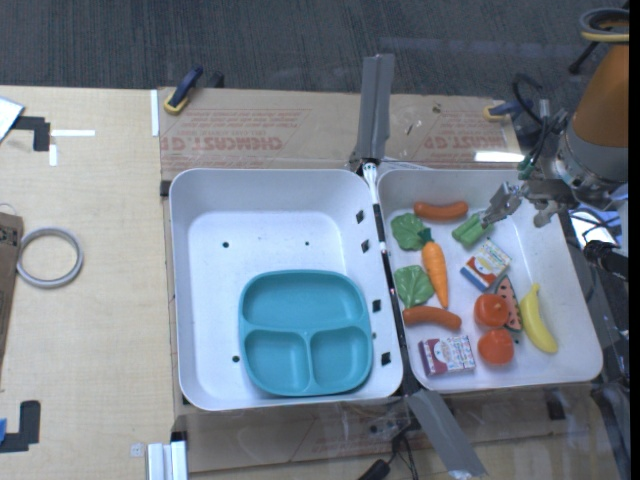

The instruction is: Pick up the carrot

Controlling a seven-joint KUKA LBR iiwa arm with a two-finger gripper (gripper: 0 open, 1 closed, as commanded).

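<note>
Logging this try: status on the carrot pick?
End effector over right bin's far side, near green piece. Carrot lies untouched, mid-bin. Leafy greens and sausage crowd it.

Bins [190, 268], two: white. Tray [305, 331]: teal, plain. Carrot [435, 272]: orange, green top. Sausages, two: red-orange, one at the far side [441, 209], one nearer [431, 317]. Leafy greens, two pieces [408, 232] [412, 286]: dark green. Green block [468, 231] by the tool [503, 206]: light green. Banana [537, 319]: yellow. Tomatoes [490, 310] [495, 347]: red. Melon slice [509, 303]: red with dark seeds, green rind. Small carton [485, 264]: white with blue and orange print. Box [447, 354]: dark red and white, printed. Arm [605, 103]: orange band over grey. Desk [80, 348]: pale wood. Tape roll [46, 257]: grey. Cardboard [260, 133]: brown, red lettering. Clamp [184, 88]: blue and yellow.
</note>
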